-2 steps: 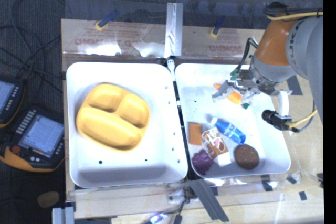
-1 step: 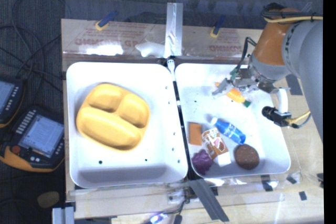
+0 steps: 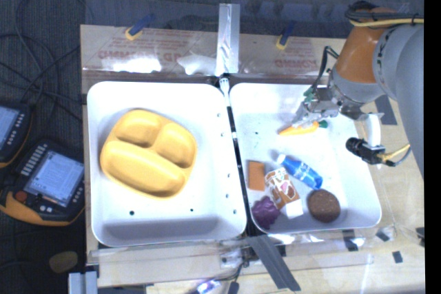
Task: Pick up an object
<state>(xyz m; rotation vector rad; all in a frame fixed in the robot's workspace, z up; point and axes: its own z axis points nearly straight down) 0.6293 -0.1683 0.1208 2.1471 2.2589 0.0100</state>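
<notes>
Your counter [image 3: 96, 55] carries two white bins side by side. The left bin [image 3: 110, 217] is mostly taken up by a big yellow lumpy object [image 3: 148, 151], the largest thing you have here. The right bin [image 3: 351, 179] holds the smaller pieces. The grey arm [image 3: 403, 69] with its orange band [image 3: 357, 58] comes in from your right, over that bin's upper right corner. The end effector [image 3: 318, 107] sits low at the bin's upper part, just above an orange carrot-like piece [image 3: 301, 127] and close to touching it; you cannot tell whether it is apart or together. Toward the bin's near edge you have a brown round object [image 3: 323, 205], a blue and white bottle [image 3: 301, 171], a red and white packet [image 3: 284, 191], a purple lump [image 3: 265, 211] and a small orange-brown block [image 3: 256, 175].
</notes>
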